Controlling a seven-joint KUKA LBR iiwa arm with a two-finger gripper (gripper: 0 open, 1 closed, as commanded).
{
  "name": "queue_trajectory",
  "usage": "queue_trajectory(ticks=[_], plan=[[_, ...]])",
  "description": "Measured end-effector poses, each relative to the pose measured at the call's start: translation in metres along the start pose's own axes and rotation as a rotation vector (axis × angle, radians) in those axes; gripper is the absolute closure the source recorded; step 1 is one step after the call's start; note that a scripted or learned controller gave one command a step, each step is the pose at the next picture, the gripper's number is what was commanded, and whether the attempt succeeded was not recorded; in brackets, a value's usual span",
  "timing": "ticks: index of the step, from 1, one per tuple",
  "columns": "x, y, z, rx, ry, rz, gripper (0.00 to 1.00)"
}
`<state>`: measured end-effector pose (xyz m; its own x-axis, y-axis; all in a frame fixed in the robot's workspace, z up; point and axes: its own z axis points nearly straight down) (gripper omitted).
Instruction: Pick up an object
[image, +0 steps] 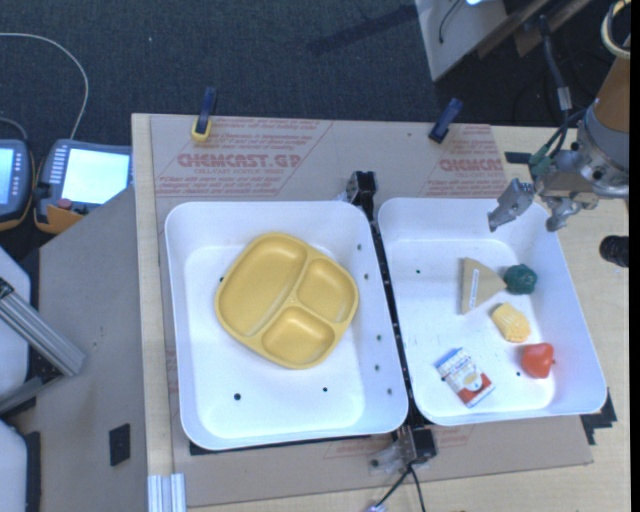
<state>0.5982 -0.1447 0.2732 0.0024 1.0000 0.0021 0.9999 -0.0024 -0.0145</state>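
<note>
Two white bins sit side by side on my table. My jaws (532, 208) hang apart over the back edge of the right bin (570, 400), with nothing between them. Below them I see five small objects: a tan wedge (477, 284), a green piece (520, 278) just beside it, a yellow piece (511, 322), a red piece (537, 360) and a small carton (465, 376). A yellow divided plate (287, 299) lies in the left bin (200, 400).

Jaws (530, 212) apparently spread (empty)
</note>
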Motion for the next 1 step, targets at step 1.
queue_trajectory(ticks=[1], plan=[[0.0006, 0.0017, -0.0081, -0.014, -0.002, -0.003, 0.0]])
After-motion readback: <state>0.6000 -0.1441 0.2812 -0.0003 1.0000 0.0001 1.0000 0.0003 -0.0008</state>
